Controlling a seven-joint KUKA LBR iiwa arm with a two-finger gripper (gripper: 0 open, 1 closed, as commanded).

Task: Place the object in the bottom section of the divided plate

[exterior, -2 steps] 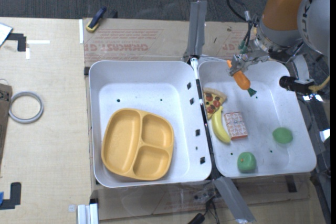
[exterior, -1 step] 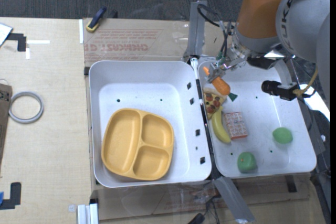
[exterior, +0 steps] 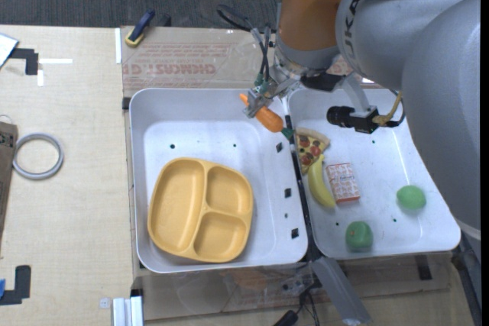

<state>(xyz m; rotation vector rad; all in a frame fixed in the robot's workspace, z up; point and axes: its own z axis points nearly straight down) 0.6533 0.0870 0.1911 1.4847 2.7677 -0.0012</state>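
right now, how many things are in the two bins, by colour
yellow: 2, divided plate, banana
green: 2, balls
orange: 1, carrot
red: 2, pizza slice, box
total: 7

Wooden bench point(exterior: 69, 225) bears two white bins point(exterior: 221, 107), tape roll point(exterior: 37, 156).

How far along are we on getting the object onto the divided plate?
Done: the gripper has an orange carrot at its tip, over the rim between the bins. In hand: carrying it toward the yellow divided plate. Left: setting it in the plate's bottom section, which holds nothing yet.
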